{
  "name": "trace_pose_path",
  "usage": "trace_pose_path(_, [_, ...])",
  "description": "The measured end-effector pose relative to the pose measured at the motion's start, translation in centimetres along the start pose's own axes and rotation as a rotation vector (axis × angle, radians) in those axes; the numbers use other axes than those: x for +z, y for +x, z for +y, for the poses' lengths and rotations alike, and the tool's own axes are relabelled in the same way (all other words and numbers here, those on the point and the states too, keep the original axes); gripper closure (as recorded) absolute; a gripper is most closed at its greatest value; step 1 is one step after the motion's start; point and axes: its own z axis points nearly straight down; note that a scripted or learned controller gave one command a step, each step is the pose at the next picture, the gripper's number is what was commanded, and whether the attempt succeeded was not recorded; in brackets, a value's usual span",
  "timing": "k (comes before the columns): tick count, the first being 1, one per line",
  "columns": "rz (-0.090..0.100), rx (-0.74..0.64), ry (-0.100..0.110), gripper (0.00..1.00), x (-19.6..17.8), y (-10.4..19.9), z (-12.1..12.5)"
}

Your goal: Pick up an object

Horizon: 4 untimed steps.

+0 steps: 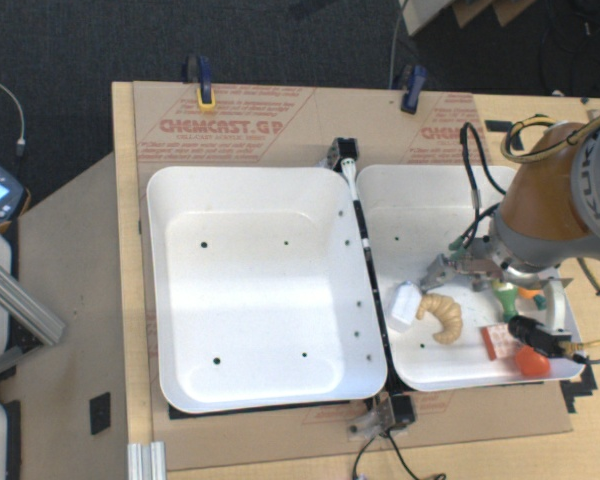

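Camera view: two white bins sit side by side on the cardboard-covered surface [280,118]. The left bin [250,288] fills the middle of the frame, and the right bin [410,198] sits at centre right.

All the loose things lie in the lower half of the right bin. The arm comes in from the right edge. Its gripper [450,270] hangs low over the bin, just above and beside the croissant [442,316]. I cannot tell whether the jaws are wide or narrow from this angle, and nothing shows between them.

The croissant is the nearest candidate and lies close to the divider between the bins. A small white piece [405,304] touches or nearly touches its left end.

- **Handling:** It looks like a toy, so it is probably light and fairly stiff, with a ridged skin that should not slip much.
- **Where to grip:** The curved horns taper, so the thick middle, taken across its width, seems the safest place to hold it.
- **Risk:** The white piece alongside could get nudged or pinched.

Count of things:
- two bins
- one croissant
- one white piece
- one green thing [507,296] near the wrist
- one flat red piece [498,342]
- one orange-red round thing [532,362] at the bin's lower right corner
- two blue clamps [205,73] on the surface's top edge
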Motion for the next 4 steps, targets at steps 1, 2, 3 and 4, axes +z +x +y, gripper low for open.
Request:
trace_pose_path(1, [0.002,-0.005,0.0,0.0,0.1,4.1,-6.3])
trace_pose_path(2, [-0.006,-0.008,-0.018,0.0,-0.2,1.3,5.6])
trace_pose_path(3, [0.005,-0.004,-0.003,0.0,0.0,-0.4,0.4])
trace_pose_path(4, [0.001,-0.003,-0.001,0.0,0.0,-0.6,-5.4])
